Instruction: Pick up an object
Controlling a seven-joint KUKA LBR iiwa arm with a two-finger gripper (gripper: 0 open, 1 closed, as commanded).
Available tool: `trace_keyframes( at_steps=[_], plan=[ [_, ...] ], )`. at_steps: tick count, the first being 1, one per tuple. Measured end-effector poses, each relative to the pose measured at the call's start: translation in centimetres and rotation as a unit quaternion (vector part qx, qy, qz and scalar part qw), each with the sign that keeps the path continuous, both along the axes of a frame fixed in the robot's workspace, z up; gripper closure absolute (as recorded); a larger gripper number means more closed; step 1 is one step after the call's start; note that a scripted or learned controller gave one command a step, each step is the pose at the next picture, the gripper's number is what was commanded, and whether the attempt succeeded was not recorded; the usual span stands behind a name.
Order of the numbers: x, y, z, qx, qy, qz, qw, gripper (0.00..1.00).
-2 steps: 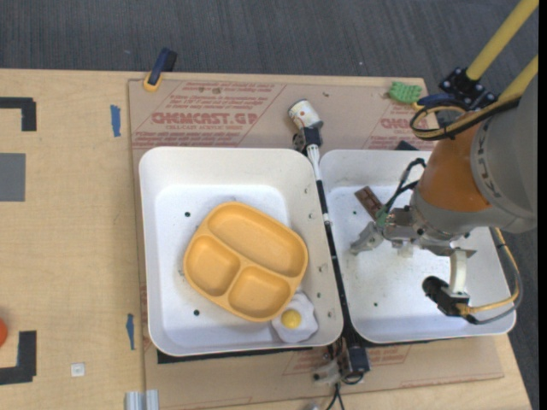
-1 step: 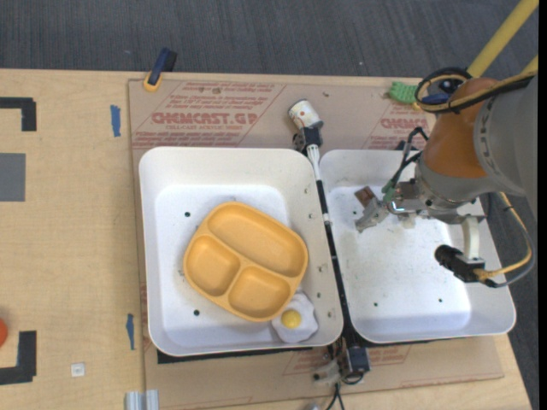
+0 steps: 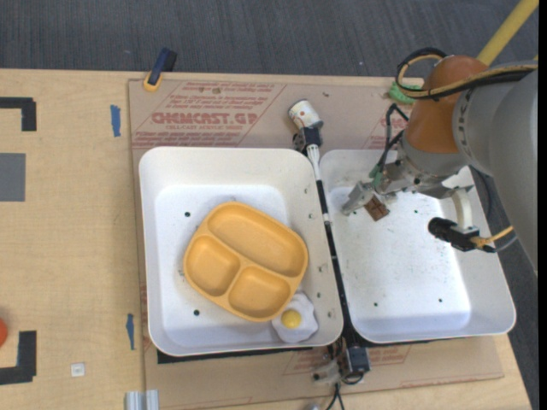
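My gripper (image 3: 365,201) hangs low over the far left part of the right bin (image 3: 427,306), close to the wall between the two bins. A small brown piece (image 3: 376,211) shows right at its tip; whether it is gripped or merely lies on the bin floor beneath cannot be made out. In the left bin (image 3: 162,229) lies a yellow three-section plate (image 3: 246,260), tilted in the view. A white fried-egg toy with a yellow yolk (image 3: 293,320) rests against the plate's near right corner.
The arm's grey and orange wrist (image 3: 444,126) covers the right bin's far right corner. A small white and black fixture (image 3: 303,118) stands behind the bins, and a blue and yellow clip (image 3: 159,68) lies at the cardboard's far left corner.
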State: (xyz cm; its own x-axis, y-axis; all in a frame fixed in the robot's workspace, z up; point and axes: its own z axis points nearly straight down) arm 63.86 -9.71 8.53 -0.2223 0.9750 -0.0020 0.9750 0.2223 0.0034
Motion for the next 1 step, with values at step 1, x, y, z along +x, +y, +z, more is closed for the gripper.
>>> trace_keyframes(
  at_steps=[1],
  plan=[
    [0.13, 0.07, 1.11, -0.0003, -0.002, 0.001, 1.0, 1.0]
  ],
)
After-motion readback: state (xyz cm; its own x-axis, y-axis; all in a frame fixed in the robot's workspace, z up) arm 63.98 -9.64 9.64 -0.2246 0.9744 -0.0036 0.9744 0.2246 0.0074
